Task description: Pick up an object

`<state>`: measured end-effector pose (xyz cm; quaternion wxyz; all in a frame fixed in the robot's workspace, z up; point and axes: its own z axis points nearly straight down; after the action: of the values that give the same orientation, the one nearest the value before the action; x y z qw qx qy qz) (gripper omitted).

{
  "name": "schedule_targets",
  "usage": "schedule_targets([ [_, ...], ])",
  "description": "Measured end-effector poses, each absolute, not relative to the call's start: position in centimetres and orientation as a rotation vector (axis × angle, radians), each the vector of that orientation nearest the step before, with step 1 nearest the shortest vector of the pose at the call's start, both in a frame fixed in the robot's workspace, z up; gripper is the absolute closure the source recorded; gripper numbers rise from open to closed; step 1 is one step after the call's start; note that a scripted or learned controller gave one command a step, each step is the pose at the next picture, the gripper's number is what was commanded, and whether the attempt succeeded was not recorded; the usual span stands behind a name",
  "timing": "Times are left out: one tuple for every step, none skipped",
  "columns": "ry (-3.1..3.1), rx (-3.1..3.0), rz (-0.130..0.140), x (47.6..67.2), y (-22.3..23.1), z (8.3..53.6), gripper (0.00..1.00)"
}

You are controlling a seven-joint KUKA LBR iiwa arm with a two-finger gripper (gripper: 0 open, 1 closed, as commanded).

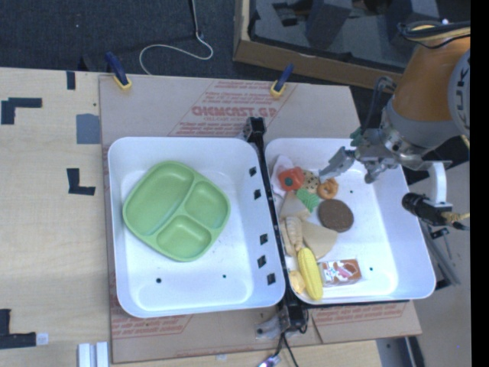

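Yellow is the colour of the toy corn [308, 270] at the near end of the right bin [405, 277], and I tell where the other things are from that corn. Just to its right lies a flat packet [341, 271] with red and white on it. Just behind the corn sits a pale wedge like a slice of cheese [321, 240], and a pale bumpy piece [291, 234] lies beside that, close to the wall between the bins. Farther back than the corn is a round brown patty [335, 215]. Behind the patty are a small green piece [307, 200], a little brown ring like a doughnut [328, 189] and an orange and red toy [291, 179]. All of these lie loose in the right bin, which stands on the brown worktop [221, 109]. Far to the left of the corn, in the left bin [137, 289], rests a green tray with three parts [176, 209]. The claw [352, 168] hangs over the far end of the right bin, well behind the corn. Its two grey fingers [335, 163] are spread wide with nothing between them. One finger tip is just beside the little ring. The grey arm [432, 79] with its orange band reaches in from the right.
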<state>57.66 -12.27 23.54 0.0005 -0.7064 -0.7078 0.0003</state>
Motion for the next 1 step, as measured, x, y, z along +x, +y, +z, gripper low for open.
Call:
schedule_targets([
  [-2.215, -2.222, 0.010, 58.52, -18.04, 16.82, 0.00],
])
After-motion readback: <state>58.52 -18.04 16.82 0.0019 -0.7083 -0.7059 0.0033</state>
